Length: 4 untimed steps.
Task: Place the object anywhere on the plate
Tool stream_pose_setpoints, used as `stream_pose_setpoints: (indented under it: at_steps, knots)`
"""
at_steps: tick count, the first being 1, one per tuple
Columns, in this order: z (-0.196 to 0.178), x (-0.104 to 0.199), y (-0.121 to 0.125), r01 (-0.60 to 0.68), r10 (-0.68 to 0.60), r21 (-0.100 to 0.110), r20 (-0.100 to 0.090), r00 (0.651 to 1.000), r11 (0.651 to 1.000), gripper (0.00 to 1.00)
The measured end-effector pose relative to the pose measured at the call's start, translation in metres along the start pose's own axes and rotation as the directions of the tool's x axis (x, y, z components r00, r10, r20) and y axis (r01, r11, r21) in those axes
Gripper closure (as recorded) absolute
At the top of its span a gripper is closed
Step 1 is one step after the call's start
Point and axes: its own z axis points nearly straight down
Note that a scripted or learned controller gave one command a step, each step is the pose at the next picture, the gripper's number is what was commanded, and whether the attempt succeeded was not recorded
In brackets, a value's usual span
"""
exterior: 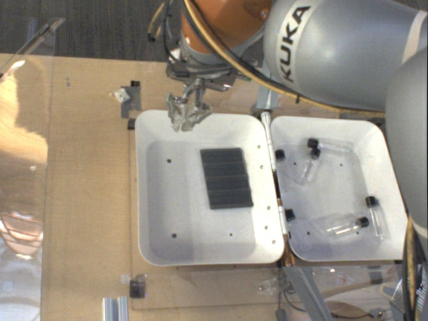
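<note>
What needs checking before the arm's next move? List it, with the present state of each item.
1. Dark ribbed rectangular plate lies flat in the left white bin: ok.
2. Plate's top free for placing: ok.
3. Clear plastic tubes with black caps lie within the right white bin, ready for picking: ok.
4. Two-finger gripper carries an object: cannot tell; it looks to hold a clear item, but glare blurs it.
5. Gripper above the plate: not ok; it hangs over the left bin's far rim, short of the plate.
6. An object rests on the plate: not ok.
</note>
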Motion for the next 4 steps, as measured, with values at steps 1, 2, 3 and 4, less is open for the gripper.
stream_pose_setpoints:
  at_steps: [1, 2, 3, 4]
  knots:
    - [0.058, -0.009, 0.014, -0.275, 0.275, -0.001, -0.001, 0.962, 0.962, 1.0]
    - [0.071, 0.003, 0.028, -0.839, 0.839, 0.003, 0.0, 0.544, 0.544, 1.0]
    - [0.084, -0.015, 0.007, -0.487, 0.487, 0.0, -0.001, 0.873, 0.873, 1.0]
    - [0.169, -0.003, 0.002, -0.074, 0.074, -0.001, -0.001, 0.997, 0.997, 1.0]
